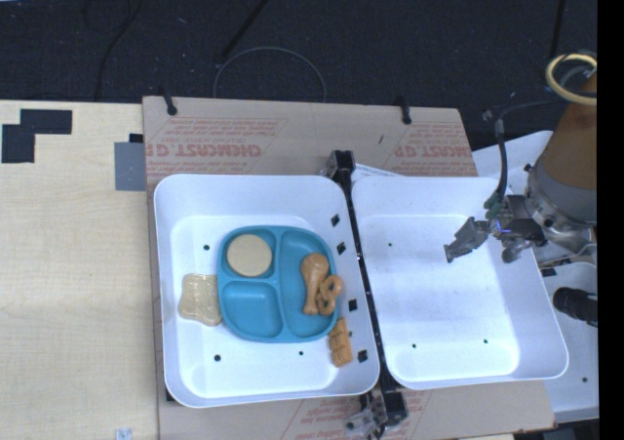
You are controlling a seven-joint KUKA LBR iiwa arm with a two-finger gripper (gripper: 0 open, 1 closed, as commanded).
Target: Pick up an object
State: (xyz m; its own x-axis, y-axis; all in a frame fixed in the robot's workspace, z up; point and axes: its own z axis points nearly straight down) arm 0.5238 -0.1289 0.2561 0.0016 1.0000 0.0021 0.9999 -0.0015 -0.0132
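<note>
Looking down from above, I started at the near edge of the bench, where the left bin (185, 380) and the right bin (546, 360) stood side by side, touching along a dark divider. Near the front right corner of the left bin lay a small orange-brown piece (339, 342), just beside the blue plate (261, 316). This blue plate had three compartments and sat in the middle of the left bin. At its left rim a pale, lumpy object (200, 299) was touching it. In the right compartment of the plate rested a tan pretzel-like object (320, 285), and in the upper left compartment lay a round beige disc (249, 255).

My gripper (468, 241) hung over the right bin, in its far right part, with my arm coming in from the right edge. One dark finger pointed to the left and down. I could not tell if the fingers were apart or together, because the shapes were too dark and mixed. I saw nothing between them.

All the objects I could pick were in the left bin, well apart from my gripper, on the other side of the divider. The nearest one to me was the pretzel-like object.

Behind the bins a brown cardboard sheet (292, 140) with red printed letters lay under them.
</note>
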